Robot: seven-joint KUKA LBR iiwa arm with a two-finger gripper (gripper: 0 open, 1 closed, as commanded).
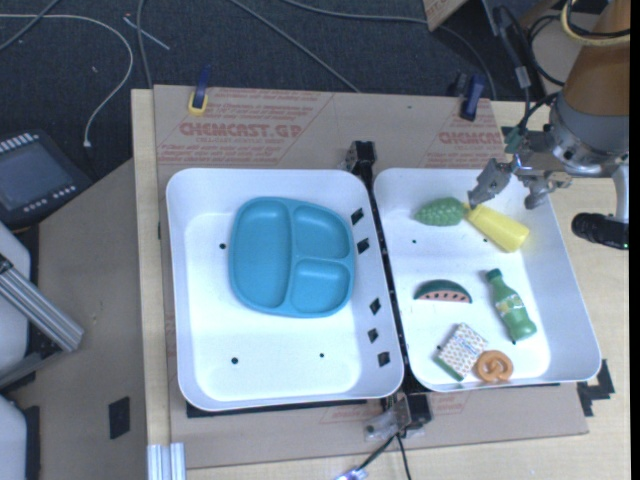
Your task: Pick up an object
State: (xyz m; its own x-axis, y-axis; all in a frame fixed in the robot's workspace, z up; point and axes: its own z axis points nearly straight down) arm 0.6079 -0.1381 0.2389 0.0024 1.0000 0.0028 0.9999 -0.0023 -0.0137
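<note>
The left bin point(190, 298) holds a blue divided plate point(292, 256). In the right bin point(570, 298), a green toy strawberry-like piece point(441, 212) lies at the back beside a yellow block point(499, 227); nearer the front are a watermelon slice point(442, 291), a green bottle point(512, 306), a patterned packet point(461, 350) and a pretzel point(494, 366). The gripper point(512, 186) hovers above the yellow block, jaws spread and holding nothing.

Grey arm point(590, 118), orange band, metal two-finger gripper point(512, 184).
</note>
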